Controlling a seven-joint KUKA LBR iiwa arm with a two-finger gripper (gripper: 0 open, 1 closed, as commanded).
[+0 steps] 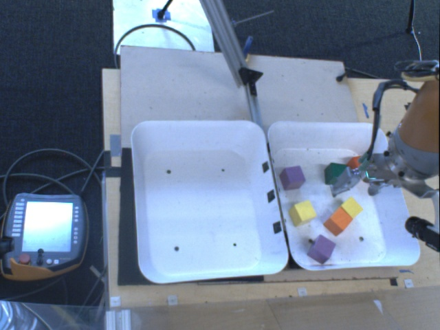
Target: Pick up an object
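Gripper on a grey arm with an orange band reaches in from the right and sits low inside the right bin, near its upper middle. Whether it is spread or closed cannot be told, because its metal tip blends with the blocks around it.

A dark green block lies touching the gripper's tip on its left side. A small orange-red block peeks out just above the tip, partly hidden by it. A purple cube rests further left, near the bin's left wall. Below the gripper sit a small yellow block and an orange cube, touching each other. A larger yellow cube lies to their left, and a second purple block sits near the bin's front edge.

Beside it on the left is the left bin. A handheld control pendant with a lit screen rests on the dark floor at far left.
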